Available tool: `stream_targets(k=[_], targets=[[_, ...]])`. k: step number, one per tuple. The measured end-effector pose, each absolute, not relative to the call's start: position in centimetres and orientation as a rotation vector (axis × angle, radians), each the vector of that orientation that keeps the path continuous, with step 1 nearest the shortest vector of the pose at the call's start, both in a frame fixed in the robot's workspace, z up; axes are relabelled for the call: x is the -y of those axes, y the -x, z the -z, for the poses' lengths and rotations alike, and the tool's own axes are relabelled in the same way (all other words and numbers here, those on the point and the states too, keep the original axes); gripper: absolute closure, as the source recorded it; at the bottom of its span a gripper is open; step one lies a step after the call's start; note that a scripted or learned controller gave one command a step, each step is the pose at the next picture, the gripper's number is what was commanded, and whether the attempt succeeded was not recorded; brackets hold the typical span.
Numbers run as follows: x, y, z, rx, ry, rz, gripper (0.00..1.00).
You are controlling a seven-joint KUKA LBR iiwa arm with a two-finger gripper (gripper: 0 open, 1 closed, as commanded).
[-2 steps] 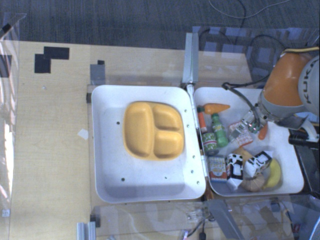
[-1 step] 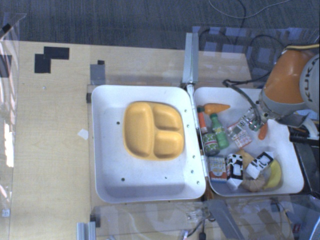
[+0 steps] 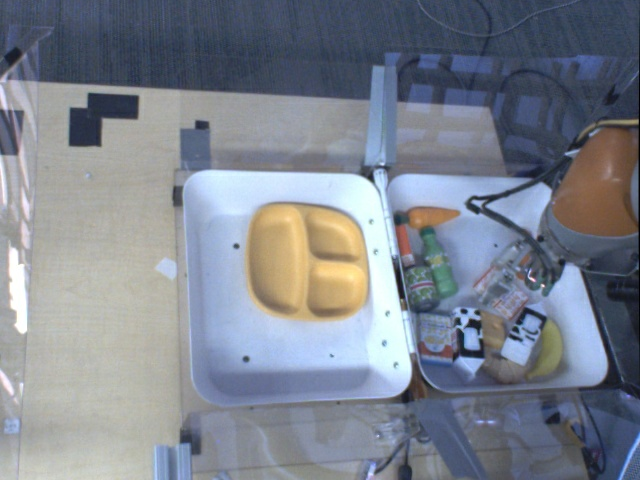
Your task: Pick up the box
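1. Nearest the camera, along the front wall of the right bin (image 3: 600, 368), a row of items is observed: a small box (image 3: 436, 333) with an orange and white face at the front left corner, a black-and-white carton (image 3: 467, 332) touching it, a second black-and-white carton (image 3: 526, 334), and a banana (image 3: 547, 351) at the front right.
2. The gripper (image 3: 528, 268) is located over the middle of the right bin, above the row and to the right of the box. How far the jaws stand apart cannot be told; glare and clear material obscure them.
3. A green bottle (image 3: 436, 264), a red-capped bottle (image 3: 403, 242) and a carrot (image 3: 433, 215) are noted along the left side.
4. The left bin (image 3: 215, 368) is seen to hold a yellow divided tray (image 3: 306, 260), with bare floor around it.
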State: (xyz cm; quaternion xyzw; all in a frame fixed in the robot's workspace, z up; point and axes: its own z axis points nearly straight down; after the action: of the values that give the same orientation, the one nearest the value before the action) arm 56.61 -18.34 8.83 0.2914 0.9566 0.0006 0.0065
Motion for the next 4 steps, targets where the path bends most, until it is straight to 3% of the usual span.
stream_targets(k=[1, 2, 3, 4], targets=[[14.95, -59.26, -9.36, -2.983, -0.965, -0.003, 1.00], [15.00, -59.25, -9.36, -2.983, -0.966, -0.003, 0.00], [14.90, -59.53, -10.30, -2.979, -0.961, -0.006, 1.00], [14.93, -59.53, -10.31, -2.978, -0.962, -0.006, 0.00]])
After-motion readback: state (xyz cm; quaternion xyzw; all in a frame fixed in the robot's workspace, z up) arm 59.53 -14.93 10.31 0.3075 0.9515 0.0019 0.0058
